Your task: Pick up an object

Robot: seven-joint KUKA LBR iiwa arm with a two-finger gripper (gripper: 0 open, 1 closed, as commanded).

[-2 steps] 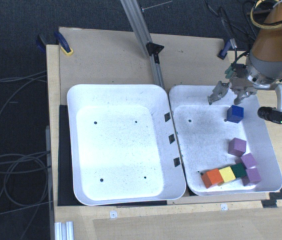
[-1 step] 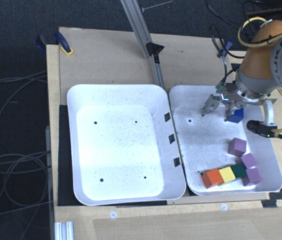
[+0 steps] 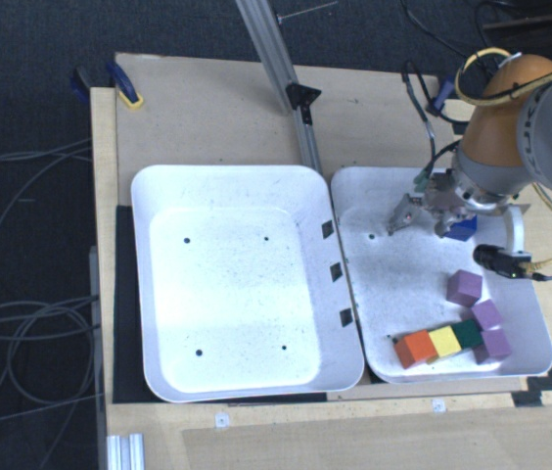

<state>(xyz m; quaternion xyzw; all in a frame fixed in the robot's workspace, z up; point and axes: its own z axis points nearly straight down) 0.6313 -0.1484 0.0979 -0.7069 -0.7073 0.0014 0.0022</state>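
Nearest the camera, along the front rim of the right bin (image 3: 374, 360), a row of blocks lies touching: an orange block (image 3: 414, 348), a yellow block (image 3: 443, 341) and a green block (image 3: 468, 334), running up to the right. Against the green one sits a purple block (image 3: 497, 344), with a second purple block (image 3: 487, 313) just behind it. A third purple cube (image 3: 464, 287) stands a little apart, further into the bin. The left bin (image 3: 159, 189) sits beside the right one, their rims touching. Further back, the gripper (image 3: 423, 213) hangs over the rear part of the right bin, below the arm's orange band (image 3: 496, 130). Its two fingers are spread apart, with nothing between them. A blue block (image 3: 463, 228) lies just beside it, partly hidden under the wrist. Behind the bins a grey metal post (image 3: 276, 52) slants across the wooden bench (image 3: 207, 106).
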